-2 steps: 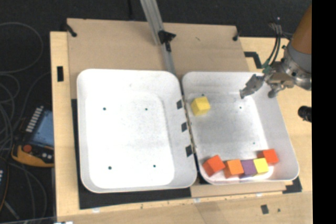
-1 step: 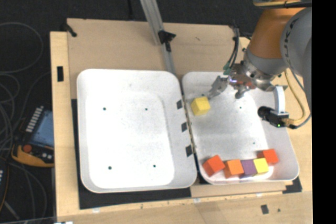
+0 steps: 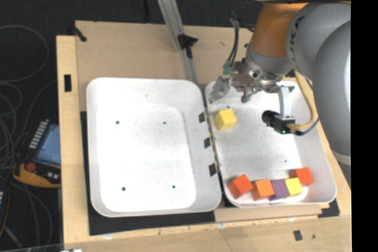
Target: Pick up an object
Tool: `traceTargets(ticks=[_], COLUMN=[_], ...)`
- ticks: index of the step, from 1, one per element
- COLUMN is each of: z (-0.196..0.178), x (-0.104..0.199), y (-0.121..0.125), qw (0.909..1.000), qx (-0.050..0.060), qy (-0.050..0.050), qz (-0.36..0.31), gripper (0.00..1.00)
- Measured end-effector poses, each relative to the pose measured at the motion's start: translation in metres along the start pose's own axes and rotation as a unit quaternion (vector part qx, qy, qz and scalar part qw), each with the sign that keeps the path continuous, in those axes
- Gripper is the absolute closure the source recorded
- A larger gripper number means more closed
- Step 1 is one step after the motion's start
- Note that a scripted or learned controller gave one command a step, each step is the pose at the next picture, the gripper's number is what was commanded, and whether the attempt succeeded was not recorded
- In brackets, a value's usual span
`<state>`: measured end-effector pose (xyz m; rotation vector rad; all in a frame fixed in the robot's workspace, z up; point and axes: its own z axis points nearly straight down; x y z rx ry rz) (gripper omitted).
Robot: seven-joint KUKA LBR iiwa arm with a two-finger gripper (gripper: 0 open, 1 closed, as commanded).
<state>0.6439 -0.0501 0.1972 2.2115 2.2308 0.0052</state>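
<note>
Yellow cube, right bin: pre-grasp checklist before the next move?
1. Target in view: yellow cube lies alone at the far left of the right bin. ok
2. Gripper over target: it sits beyond the cube, near the bin's far rim, not above it. not ok
3. Nothing between the fingers. ok
4. Space around target: the other cubes line the near wall, well apart. ok
5. Wall margin: cube lies close to the bin's left wall. cannot tell
</note>
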Motion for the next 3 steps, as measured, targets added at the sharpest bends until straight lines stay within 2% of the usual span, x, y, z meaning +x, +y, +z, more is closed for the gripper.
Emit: traceTargets(ticks=[1, 2, 3], z=[0.092, 0.076, -0.005], x=[-0.041, -0.041, 0.048], y=[0.001, 0.004, 0.032], qw=[1.0000, 1.0000, 1.0000], qx=[0.004, 0.000, -0.004], qy=[-0.002, -0.002, -0.002], qz=[0.006, 0.005, 0.001], gripper=[0.00, 1.00, 1.00])
